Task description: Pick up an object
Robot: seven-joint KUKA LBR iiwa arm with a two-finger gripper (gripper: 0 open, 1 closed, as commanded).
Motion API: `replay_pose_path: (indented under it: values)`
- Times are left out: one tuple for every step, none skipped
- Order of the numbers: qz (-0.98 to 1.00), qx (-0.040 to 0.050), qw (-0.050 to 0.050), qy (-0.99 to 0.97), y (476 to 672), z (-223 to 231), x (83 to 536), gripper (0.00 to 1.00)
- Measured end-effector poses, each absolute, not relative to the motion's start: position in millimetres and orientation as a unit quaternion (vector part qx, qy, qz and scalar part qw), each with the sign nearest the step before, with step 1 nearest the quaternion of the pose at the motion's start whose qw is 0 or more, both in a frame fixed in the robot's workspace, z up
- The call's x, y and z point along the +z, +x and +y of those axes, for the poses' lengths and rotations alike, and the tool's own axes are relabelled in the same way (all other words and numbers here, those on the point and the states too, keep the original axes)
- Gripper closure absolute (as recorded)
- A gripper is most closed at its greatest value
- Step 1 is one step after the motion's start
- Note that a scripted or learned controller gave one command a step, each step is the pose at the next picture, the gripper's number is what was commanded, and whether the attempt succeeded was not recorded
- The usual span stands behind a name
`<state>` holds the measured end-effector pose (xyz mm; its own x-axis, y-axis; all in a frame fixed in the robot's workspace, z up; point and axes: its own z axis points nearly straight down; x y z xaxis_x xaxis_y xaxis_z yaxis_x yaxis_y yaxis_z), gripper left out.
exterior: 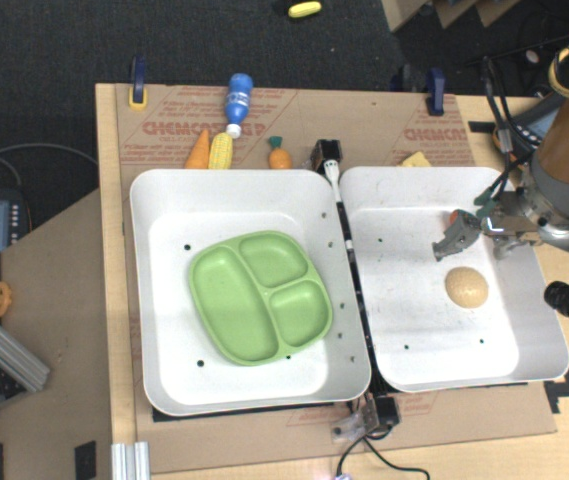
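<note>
Hanging over the right bin [524, 363], the gripper [464, 233] sat low above the white floor, reaching in from the right on the grey arm [564, 158] with its orange band. Its two fingers were spread a little way apart, and nothing sat between them, so they gripped no object. Just below the gripper and slightly to its right lay the tan ball [466, 287], round and pale, resting on the bin floor, near the fingers but apart from them.

Off to the gripper's left, across the divider between the bins, the left bin [154, 268] held the green tray [259, 296], a three-compartment plate lying flat and turned at a slant. Farther left and up from the gripper, on the bench [114, 168] behind the left bin, the small toys were lined up: an orange carrot [198, 151] touching a yellow corn cob [221, 150], a blue-and-white bottle [238, 101] just above them, and a smaller orange carrot [279, 155] closer to the gripper's side. A black clip [325, 152] sat at the top of the divider, up and to the left of the gripper. A yellow wedge [416, 160] showed just above the right bin's back edge, above the gripper.
</note>
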<state>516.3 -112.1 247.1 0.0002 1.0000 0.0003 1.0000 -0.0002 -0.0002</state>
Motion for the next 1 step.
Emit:
replay_pose_path:
  values:
    - [-0.705,0.0034,0.004,-0.709,489.7,-160.2,161.0,0.00]
